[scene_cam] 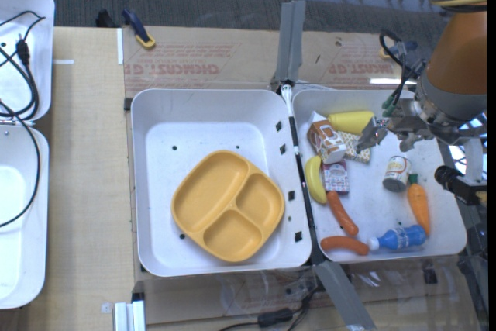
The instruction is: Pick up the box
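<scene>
Fingers (370, 137) of the gripper (375, 134) hang low over the right white bin (446, 244); whether they are parted or closed, I cannot tell from here. Nothing visibly sits between them.

Far to their left, in the left white bin (155, 167): a yellow three-compartment plastic plate (227, 205), lying flat.

Nearer, left of the tips: a small brown-and-white carton box (328, 142), tilted, close to the fingers but apart from them. Below it, a yellow banana (313, 180) along the bin's left wall, a small red-and-white packet (336, 178), and two orange-red sausages (342, 215).

Just above the tips: a yellow rounded block (350, 121). Under them, a pale cracker-like square (358, 148).

Right and below: a small tin can (396, 173), an orange carrot (419, 207), a blue-and-white bottle (399, 239) lying flat. Grey arm with orange band (461, 50) rises at right.
</scene>
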### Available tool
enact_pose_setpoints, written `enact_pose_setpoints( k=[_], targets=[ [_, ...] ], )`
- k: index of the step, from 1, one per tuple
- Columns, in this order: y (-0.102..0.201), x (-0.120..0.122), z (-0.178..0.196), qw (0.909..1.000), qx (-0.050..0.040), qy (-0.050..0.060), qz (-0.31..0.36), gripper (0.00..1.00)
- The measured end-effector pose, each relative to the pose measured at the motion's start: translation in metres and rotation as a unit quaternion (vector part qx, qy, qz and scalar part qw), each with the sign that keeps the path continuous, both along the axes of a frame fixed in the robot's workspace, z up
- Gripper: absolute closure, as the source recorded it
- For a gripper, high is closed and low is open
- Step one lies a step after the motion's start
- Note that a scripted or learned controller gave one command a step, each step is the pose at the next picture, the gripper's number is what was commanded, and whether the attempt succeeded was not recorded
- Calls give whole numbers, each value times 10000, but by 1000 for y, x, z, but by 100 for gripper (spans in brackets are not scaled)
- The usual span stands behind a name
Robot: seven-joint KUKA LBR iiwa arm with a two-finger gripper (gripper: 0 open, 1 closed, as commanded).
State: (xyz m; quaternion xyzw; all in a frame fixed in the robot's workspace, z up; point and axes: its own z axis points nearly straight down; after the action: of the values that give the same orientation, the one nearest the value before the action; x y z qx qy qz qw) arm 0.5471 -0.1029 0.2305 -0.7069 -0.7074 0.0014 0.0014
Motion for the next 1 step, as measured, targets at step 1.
enact_pose_setpoints(
  k=[1],
  targets=[
    [5, 22, -134, 10000, -4, -58, -19, 0]
  ],
)
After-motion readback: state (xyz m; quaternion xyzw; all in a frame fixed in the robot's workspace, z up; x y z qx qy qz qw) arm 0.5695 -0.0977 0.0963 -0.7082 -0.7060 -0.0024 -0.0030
